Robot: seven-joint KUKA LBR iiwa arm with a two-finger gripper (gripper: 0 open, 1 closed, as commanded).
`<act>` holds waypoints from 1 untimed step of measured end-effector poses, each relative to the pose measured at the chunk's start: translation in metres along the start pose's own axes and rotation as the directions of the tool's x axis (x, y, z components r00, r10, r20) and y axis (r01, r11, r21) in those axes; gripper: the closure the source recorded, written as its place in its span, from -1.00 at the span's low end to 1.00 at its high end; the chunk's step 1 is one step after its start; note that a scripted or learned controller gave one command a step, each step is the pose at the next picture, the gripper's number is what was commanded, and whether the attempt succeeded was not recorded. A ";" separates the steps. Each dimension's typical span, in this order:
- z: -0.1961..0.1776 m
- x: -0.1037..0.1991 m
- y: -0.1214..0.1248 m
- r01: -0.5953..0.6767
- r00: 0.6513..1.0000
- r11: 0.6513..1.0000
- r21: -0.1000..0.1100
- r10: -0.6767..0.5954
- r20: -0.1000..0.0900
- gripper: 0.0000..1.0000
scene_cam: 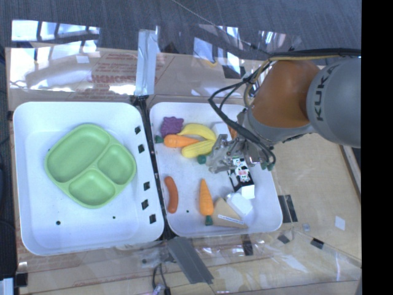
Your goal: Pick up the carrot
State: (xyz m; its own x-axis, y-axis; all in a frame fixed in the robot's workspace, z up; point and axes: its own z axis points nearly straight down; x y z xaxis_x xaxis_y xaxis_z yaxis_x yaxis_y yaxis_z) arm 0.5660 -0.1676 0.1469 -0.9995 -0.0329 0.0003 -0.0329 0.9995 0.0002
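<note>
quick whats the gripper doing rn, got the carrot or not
gripper: cannot be told whether open or closed; it sits low in the right bin beside the corn, with no carrot seen in it.

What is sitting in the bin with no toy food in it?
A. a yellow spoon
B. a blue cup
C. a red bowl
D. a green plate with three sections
D. The left bin holds a green plate split into three sections, while the carrots, banana and other toy food lie in the right bin.
</note>
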 end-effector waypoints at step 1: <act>0.015 -0.011 0.012 -0.294 0.956 0.956 0.000 0.294 0.000 1.00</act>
State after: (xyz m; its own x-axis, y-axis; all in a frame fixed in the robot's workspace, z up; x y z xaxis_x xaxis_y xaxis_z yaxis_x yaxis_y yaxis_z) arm 0.5765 -0.1557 0.1321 -0.9650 0.2622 0.0003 0.2622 0.9650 0.0004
